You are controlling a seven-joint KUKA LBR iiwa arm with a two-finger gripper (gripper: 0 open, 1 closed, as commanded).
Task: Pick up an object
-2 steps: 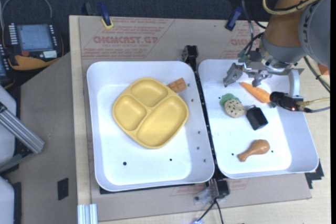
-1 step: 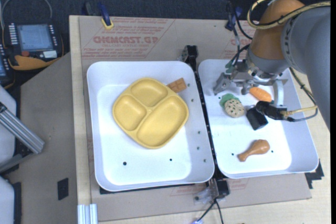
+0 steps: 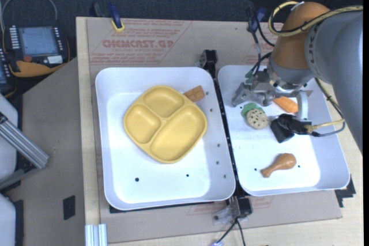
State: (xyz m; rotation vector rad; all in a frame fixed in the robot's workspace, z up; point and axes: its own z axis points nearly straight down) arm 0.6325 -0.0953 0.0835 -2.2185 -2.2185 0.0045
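My gripper (image 3: 252, 95) hangs low over the back left part of the right bin (image 3: 328, 178). Just below it lie a small green piece (image 3: 250, 108) and a beige speckled cookie-like piece (image 3: 258, 118), touching each other. An orange carrot-like piece (image 3: 286, 104) lies to the gripper's right, partly under the wrist. A brown toy drumstick (image 3: 279, 163) rests apart from it, nearer the bin's front. I see nothing lifted off the bin floor.
The left bin (image 3: 115, 181) holds a yellow divided plate (image 3: 165, 124), with a small brown block (image 3: 195, 93) at the plate's back right edge. A ridge (image 3: 222, 124) separates the two bins. The grey arm (image 3: 340, 43) covers the right bin's back right corner.
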